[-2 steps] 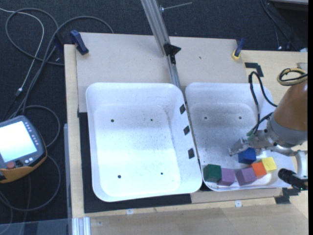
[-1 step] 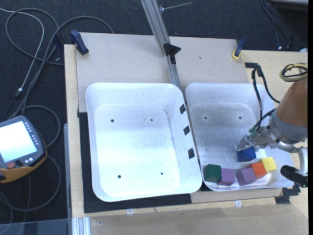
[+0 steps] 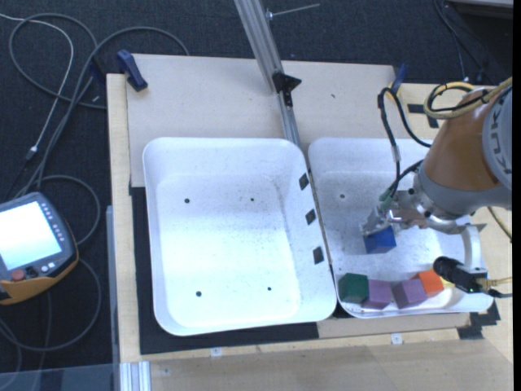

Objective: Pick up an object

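Pale wooden bench (image 3: pixel 203 96) under everything, with two shallow white bins side by side on it. Left bin (image 3: pixel 163 218), speckled with dark dots, larger in this view. Right bin (image 3: pixel 342 169), touching it along the middle edge, partly covered by the arm. Grey arm (image 3: pixel 476 149) with an orange band, reaching in from the right over the right bin's far side. Metal pole (image 3: pixel 264 47) slanting down from the top to the seam between the bins. Handheld screen (image 3: pixel 32 243) off the bench at the far left, among black cables on dark carpet.

Gripper (image 3: pixel 383 222) low over the middle of the right bin, closed narrowly on the blue block (image 3: pixel 380 239), block's top between the fingertips, lower part hanging below them. Cannot tell whether touching the bin floor or just above it.

Along the right bin's near wall, a row of small blocks: green block (image 3: pixel 353 287), purple block (image 3: pixel 379 293) just beside it, second purple block (image 3: pixel 411 292), orange block (image 3: pixel 431 283) at the end.
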You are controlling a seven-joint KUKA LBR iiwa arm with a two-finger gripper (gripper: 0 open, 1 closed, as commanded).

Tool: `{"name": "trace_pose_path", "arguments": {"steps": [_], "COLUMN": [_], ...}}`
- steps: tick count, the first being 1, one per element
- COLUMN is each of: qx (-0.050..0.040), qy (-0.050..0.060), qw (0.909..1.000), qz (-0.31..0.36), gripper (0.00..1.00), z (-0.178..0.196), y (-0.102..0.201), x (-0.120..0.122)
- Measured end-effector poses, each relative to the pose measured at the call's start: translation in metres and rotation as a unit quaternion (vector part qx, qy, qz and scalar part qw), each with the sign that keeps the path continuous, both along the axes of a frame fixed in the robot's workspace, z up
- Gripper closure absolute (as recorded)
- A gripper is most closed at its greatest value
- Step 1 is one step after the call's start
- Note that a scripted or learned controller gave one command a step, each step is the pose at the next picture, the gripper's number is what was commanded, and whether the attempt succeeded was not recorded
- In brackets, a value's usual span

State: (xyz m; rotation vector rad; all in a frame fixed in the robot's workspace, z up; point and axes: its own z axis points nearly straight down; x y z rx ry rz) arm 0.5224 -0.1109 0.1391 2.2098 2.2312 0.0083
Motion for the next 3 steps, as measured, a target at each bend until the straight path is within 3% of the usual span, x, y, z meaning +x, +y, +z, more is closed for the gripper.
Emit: {"name": "trace_pose_path", "arguments": {"steps": [1, 2, 3], "qx": [-0.0002, 0.0007, -0.0007], "qy": [-0.001, 0.002, 0.003], "qw": [1.0, 1.0, 1.0], "qz": [0.0, 0.0, -0.003], "gripper": [1.0, 1.0, 1.0], "z": [0.064, 0.06, 0.06], "y": [0.069, 0.155, 0.176], "x": [-0.006, 0.002, 0.001]}}
